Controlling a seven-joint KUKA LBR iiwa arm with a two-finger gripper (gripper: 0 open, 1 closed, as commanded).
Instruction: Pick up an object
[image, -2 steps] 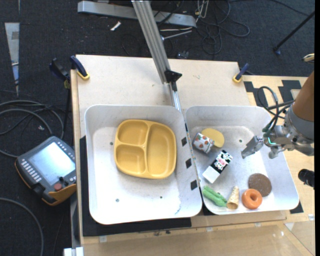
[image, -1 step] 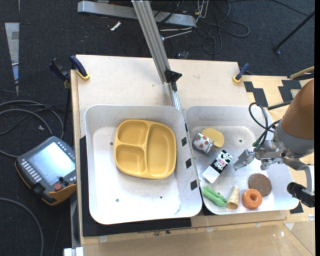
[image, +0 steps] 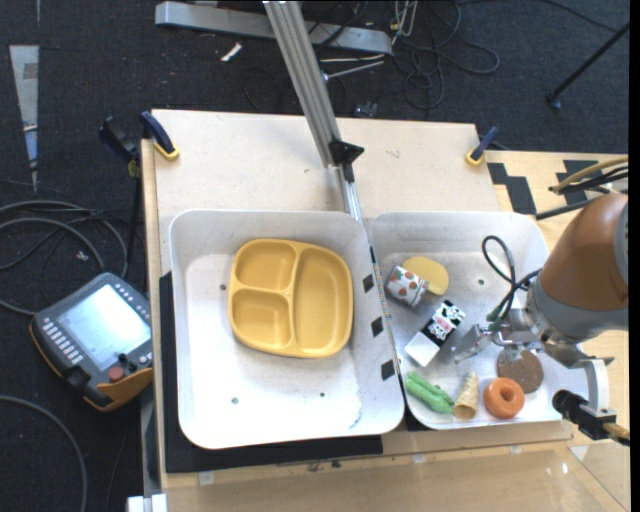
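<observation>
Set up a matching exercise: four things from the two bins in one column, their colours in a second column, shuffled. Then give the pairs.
Things:
1. divided tray
2. ring-shaped toy
3. long toy by the right bin's front edge
4. round flat piece beside the ring

Colours:
A. green
B. brown
C. yellow
D. orange

Pairs: 1-C, 2-D, 3-A, 4-B

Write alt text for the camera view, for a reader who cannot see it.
A grey-and-orange robot arm reaches in from the right, its gripper low over the right white bin among small toys: an orange ring, brown disc, green piece, cone and cow-patterned block. The left white bin holds a yellow divided tray.
</observation>
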